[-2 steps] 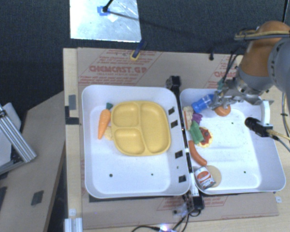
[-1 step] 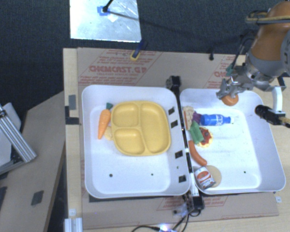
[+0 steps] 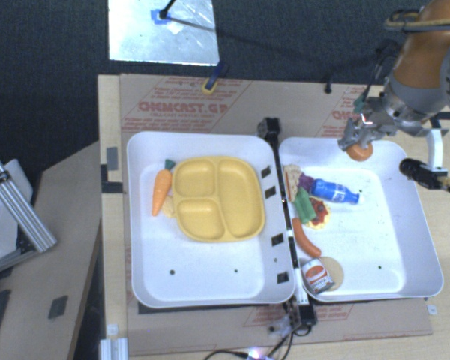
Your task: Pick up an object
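My gripper (image 3: 358,142) hangs over the far edge of the right bin (image 3: 405,231), near its back middle. A small round orange fruit (image 3: 359,153) sits between the fingertips, and the gripper is shut on it. Lower in the same bin lie a blue bottle (image 3: 335,192), a purple piece (image 3: 307,182), a green piece (image 3: 304,205), a red sausage (image 3: 306,239) and a small can (image 3: 317,277).
The left bin (image 3: 146,261) bears a yellow divided plate (image 3: 214,199) with a carrot (image 3: 160,190) on its left. A black divider (image 3: 281,201) runs between the bins. The right half of the right bin is bare white floor.
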You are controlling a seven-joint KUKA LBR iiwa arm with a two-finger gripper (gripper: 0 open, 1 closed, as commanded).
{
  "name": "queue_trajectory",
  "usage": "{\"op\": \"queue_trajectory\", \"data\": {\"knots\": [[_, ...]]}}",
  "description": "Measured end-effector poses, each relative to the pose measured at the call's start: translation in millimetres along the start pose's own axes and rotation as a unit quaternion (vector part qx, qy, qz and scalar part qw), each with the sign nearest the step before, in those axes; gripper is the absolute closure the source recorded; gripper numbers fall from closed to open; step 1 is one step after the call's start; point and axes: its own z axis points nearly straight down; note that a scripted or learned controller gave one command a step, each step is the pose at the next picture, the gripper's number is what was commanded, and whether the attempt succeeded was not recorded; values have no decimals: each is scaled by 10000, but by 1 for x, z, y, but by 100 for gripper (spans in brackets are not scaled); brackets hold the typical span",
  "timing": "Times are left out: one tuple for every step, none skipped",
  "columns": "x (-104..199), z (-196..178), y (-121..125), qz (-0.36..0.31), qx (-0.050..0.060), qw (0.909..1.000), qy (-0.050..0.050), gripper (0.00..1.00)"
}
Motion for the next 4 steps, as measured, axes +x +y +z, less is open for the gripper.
{"op": "queue_trajectory", "data": {"knots": [[58,8,-16,-24,19,10000,14,100],[118,-1,-27,-32,14,10000,16,100],[176,5,-51,-27,27,10000,15,100],[222,11,-71,-24,30,10000,13,100]]}}
